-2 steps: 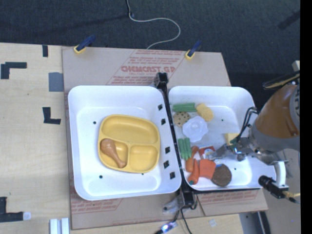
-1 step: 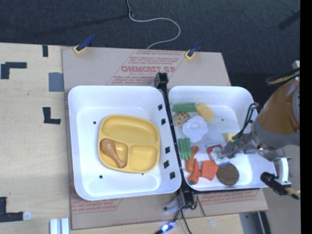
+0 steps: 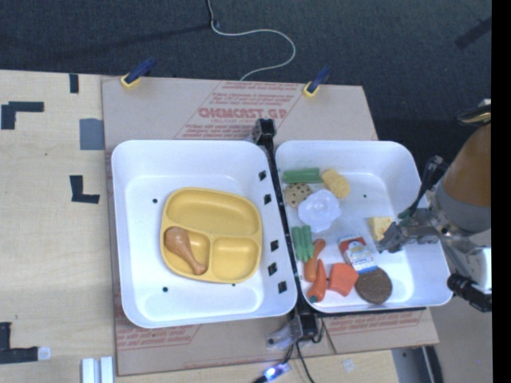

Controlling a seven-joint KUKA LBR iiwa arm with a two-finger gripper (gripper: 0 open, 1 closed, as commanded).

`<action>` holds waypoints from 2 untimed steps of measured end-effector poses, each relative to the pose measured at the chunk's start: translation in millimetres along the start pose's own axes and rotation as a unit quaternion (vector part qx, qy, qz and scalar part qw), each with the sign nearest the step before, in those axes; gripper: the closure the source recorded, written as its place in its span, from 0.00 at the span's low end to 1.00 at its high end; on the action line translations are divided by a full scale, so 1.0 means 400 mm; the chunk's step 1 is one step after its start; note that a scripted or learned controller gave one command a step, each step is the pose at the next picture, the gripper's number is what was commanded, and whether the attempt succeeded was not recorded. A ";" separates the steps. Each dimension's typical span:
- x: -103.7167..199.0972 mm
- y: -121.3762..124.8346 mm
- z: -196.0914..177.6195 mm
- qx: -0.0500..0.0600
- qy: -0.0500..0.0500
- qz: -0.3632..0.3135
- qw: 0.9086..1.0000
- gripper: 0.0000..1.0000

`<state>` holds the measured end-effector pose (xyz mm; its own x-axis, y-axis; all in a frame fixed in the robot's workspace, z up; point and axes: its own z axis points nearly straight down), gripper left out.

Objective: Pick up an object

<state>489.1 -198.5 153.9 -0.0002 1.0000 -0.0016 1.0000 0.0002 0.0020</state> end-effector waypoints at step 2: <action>0.013 0.010 -0.176 0.001 0.001 -0.001 1.000 1.00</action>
